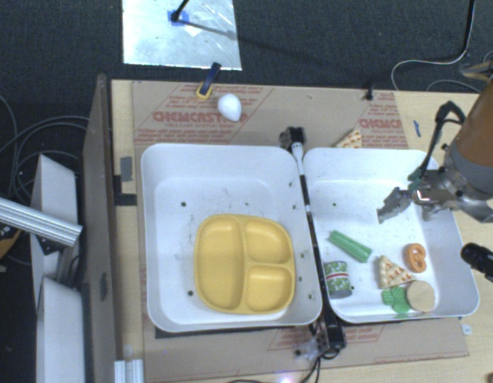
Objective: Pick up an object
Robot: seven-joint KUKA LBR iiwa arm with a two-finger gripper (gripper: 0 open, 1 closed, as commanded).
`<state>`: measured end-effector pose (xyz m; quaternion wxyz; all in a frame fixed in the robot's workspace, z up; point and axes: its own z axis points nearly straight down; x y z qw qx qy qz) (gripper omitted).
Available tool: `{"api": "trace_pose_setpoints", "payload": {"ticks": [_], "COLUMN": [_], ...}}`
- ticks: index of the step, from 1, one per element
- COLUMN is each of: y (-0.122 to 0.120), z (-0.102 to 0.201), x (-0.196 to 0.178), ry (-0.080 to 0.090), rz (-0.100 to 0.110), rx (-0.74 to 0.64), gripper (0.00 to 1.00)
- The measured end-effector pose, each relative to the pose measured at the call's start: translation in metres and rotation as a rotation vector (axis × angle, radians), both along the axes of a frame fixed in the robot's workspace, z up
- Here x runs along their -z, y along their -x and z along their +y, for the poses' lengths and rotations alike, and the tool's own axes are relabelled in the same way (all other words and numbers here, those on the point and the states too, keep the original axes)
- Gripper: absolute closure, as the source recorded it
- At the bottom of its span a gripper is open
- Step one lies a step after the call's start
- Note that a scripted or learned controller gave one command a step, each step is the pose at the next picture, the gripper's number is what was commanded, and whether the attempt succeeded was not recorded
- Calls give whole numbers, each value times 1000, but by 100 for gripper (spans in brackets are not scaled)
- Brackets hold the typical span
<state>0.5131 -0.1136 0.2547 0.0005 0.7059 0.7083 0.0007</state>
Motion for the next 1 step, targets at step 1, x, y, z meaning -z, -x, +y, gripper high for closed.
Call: {"api": "trace_pose_setpoints", "payload": {"ticks": [1], "y": [29], "z": [27], "x": [94], "ry": [-3], "rz": [11], "rx": [1], "gripper": [0]}}
